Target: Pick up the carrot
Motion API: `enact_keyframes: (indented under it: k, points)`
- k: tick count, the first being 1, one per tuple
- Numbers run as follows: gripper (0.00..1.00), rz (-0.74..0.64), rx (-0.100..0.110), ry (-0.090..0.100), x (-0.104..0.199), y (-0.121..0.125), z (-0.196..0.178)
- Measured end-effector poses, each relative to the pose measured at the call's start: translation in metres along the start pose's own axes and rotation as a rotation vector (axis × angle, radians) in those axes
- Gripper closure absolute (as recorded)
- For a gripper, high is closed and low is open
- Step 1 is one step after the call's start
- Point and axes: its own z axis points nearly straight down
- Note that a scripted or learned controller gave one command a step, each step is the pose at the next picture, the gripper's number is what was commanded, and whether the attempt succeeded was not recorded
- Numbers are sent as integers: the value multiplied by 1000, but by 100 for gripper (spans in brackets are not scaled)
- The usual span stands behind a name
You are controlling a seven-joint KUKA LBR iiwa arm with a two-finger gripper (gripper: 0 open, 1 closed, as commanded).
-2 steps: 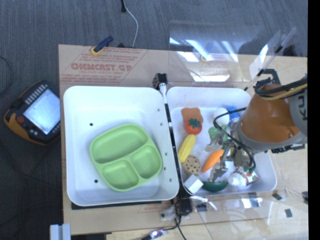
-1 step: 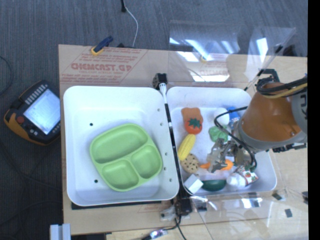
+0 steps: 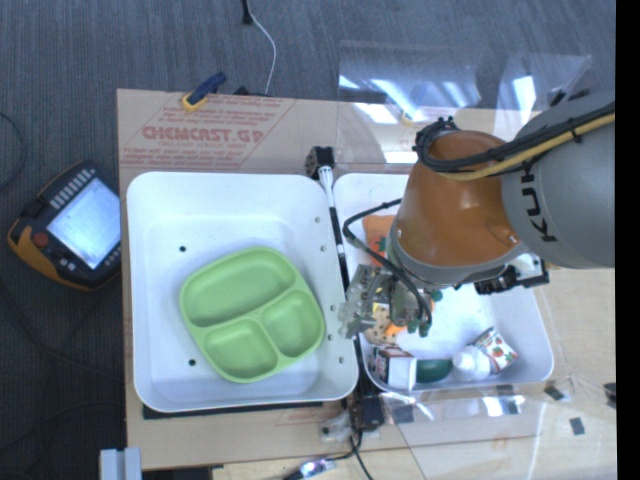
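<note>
End effector (image 3: 385, 313) over right bin (image 3: 530, 343); perhaps one carrot (image 3: 376, 230).

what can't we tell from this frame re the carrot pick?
- Carrot: an orange patch shows at the arm's edge in the right bin; the rest is under the wrist, so its lie is unknown.
- Gripper: cluttered and small in the camera view; finger state and any contact unreadable.
- Items along the bin's near wall: too small and overlapped to identify.

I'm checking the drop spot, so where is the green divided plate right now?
The green divided plate lies in the left white bin, toward its front, across the divider from the gripper.
</note>
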Motion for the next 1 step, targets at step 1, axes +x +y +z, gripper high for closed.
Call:
enact_keyframes:
  k: [1]
  points:
    - [100,131,5,2,1,48,-35]
